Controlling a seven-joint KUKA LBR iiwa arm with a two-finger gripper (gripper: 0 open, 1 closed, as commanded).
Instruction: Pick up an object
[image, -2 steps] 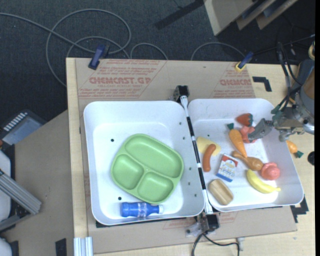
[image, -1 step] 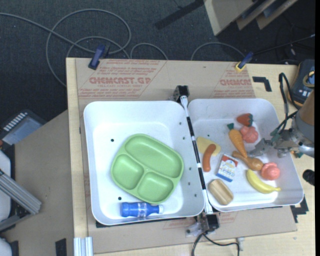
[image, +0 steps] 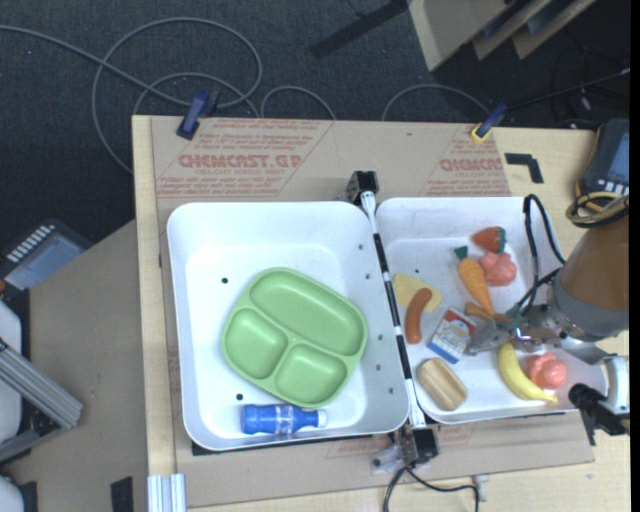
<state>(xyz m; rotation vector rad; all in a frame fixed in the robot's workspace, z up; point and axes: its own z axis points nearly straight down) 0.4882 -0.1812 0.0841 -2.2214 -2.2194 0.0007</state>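
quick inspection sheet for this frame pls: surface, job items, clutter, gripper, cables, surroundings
Surface: bench covered with printed cardboard, bearing a left bin and a right bin side by side.
Job's things: right bin holds a carrot, strawberry, pink toy, hot dog, yellow wedge, small carton, bread roll, banana, another pink toy.
Clutter: left bin holds a green divided plate and a blue bottle lying flat.
Gripper: gripper low in the right bin beside the carton; finger state unclear.
Cables: loops on the floor; black cable by the arm.
Surroundings: dark carpet, blue clamps at the bench edge.
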